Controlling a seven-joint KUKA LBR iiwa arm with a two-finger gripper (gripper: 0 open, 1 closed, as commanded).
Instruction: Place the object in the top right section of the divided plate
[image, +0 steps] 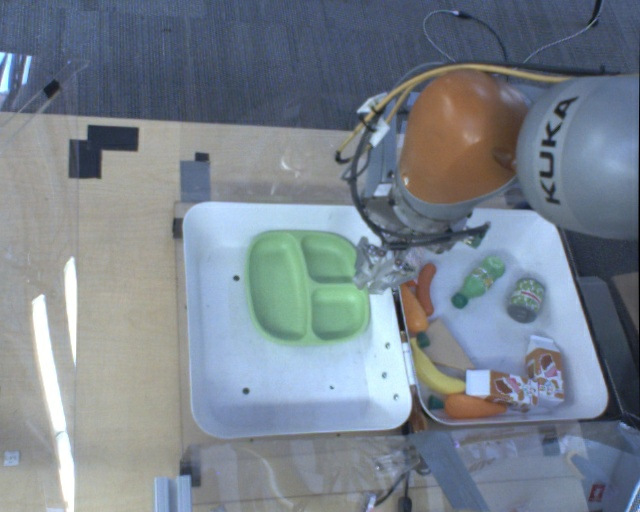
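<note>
Nearest the camera, right of the green divided plate (300, 287), a banana (435, 370), carrot (472, 406) and carton (540, 372) lie in the right bin (585, 330). Farther back, the gripper (377, 268) hangs at the plate's right rim, by its top right section — whether it is clenched, or grasping any object, I cannot tell. All plate sections look bare, so placing seems not yet done.

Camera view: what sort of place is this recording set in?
Probably a robotics lab pick-and-place bench: a KUKA arm reaches over two white bins, one holding a green divided plate, the other toy food such as a banana.
</note>
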